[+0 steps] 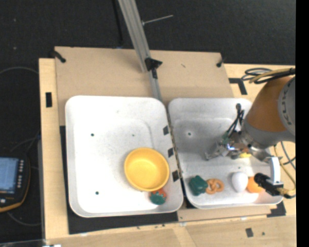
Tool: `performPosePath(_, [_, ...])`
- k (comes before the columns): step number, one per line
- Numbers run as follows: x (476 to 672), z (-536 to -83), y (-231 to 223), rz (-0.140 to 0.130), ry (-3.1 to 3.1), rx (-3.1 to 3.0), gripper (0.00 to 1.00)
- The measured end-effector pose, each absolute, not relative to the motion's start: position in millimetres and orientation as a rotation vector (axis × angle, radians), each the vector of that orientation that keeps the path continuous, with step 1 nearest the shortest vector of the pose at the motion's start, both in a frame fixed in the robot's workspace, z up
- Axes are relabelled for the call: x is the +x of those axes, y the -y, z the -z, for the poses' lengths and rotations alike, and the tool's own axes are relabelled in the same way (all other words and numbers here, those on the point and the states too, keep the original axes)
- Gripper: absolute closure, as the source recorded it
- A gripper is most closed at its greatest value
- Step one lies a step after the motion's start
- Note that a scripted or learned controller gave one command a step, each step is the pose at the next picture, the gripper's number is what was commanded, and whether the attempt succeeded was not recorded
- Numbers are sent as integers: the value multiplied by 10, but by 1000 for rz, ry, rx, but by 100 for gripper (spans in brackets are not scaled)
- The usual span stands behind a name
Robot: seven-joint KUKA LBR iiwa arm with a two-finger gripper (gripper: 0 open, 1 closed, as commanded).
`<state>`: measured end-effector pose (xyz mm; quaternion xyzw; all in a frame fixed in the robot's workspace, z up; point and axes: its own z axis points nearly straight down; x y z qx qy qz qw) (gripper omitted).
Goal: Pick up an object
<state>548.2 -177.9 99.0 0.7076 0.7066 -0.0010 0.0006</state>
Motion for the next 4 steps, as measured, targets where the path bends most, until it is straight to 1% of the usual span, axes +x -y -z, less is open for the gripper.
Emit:
performPosePath(1, [5497,-1119,1784,-4,-2210,2226,100])
performPosePath(2, [5531,-1719,1891,-6,-2208,2223,100])
performPosePath(3, [5520,-2129,1911,-1,-2221,2218,100])
performPosePath(4, [5530,-2638,1923,-1,-2222,2216,100])
